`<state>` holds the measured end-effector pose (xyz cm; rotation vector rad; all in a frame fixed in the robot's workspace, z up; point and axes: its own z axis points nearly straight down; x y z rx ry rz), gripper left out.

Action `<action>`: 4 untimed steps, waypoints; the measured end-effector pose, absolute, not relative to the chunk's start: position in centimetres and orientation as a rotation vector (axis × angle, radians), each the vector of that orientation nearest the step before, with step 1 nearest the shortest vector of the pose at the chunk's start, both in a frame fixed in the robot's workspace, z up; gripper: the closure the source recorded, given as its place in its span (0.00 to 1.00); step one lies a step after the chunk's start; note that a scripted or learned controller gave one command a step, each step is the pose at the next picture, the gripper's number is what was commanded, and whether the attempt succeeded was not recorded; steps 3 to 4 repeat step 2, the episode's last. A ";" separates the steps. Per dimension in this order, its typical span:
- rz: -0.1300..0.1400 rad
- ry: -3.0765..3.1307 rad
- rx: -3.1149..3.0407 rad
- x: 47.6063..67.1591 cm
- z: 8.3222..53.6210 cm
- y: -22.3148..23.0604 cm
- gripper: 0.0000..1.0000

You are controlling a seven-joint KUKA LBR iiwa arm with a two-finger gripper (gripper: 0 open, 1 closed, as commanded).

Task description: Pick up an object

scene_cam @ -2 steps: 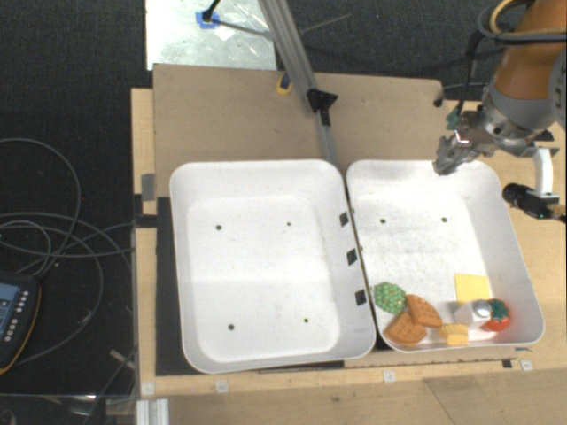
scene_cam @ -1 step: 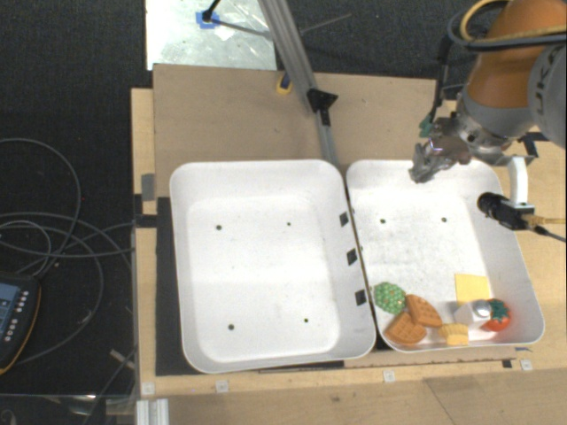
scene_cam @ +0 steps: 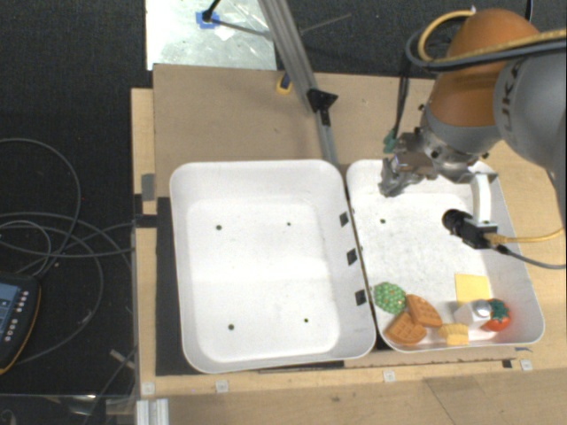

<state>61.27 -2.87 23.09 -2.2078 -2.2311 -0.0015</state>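
Objects cluster [scene_cam: 438, 312] at the right bin's [scene_cam: 416, 237] 6 o'clock edge: green piece [scene_cam: 388, 297], waffles [scene_cam: 415, 320], yellow block [scene_cam: 472, 286]. We see the gripper [scene_cam: 392, 182] at that bin's 11 o'clock, well apart; we cannot tell its state.

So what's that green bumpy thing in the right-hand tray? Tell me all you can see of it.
The green bumpy thing is a small, roundish lump with a knobbly surface flecked with lighter dots, perhaps a toy vegetable. It lies on the floor of the right bin, near its front left side. An orange waffle-patterned piece lies against its right side. The gripper hovers well away, at the bin's far end.
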 end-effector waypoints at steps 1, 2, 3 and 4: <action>0.000 -2.230 -2.208 59.1 22.4 1.2 1.00; -0.002 -2.231 -2.207 56.4 23.5 6.4 1.00; -0.002 -2.231 -2.207 56.4 23.5 6.4 1.00; -0.002 -2.231 -2.207 56.4 23.5 6.4 1.00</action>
